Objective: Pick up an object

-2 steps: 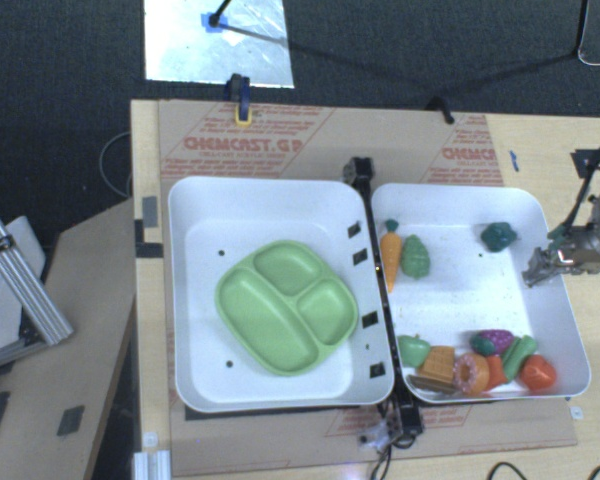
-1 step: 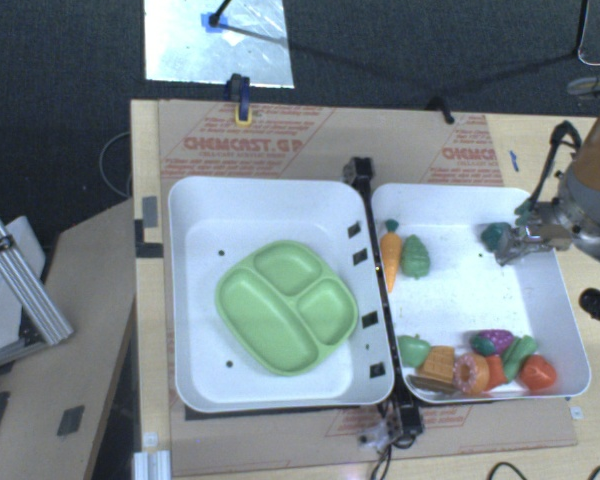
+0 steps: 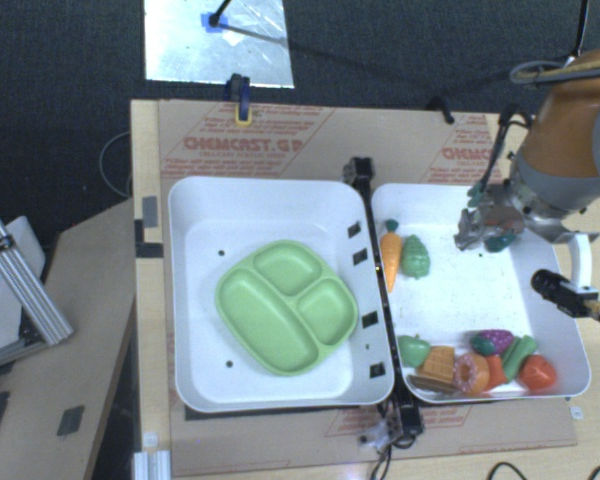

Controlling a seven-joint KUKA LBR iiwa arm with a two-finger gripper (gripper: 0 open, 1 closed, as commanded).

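Observation:
My gripper (image 3: 486,230) hangs over the back of the right bin (image 3: 460,288), below the grey wrist and orange band. A small teal-green object (image 3: 502,237) shows right at its tip; I cannot tell whether it is gripped. An orange carrot (image 3: 390,253) and a green leafy vegetable (image 3: 415,257) lie to the gripper's left, by the divider. Along the bin's front edge sit a green pepper (image 3: 413,349), a brown waffle (image 3: 437,367), a pink donut (image 3: 470,373), purple grapes (image 3: 492,341) and a red tomato (image 3: 538,372).
The left bin (image 3: 200,218) holds a light green divided plate (image 3: 285,306). A black clamp (image 3: 360,171) sits where the bins meet at the back. A black fitting (image 3: 560,292) sticks in over the right bin's right rim.

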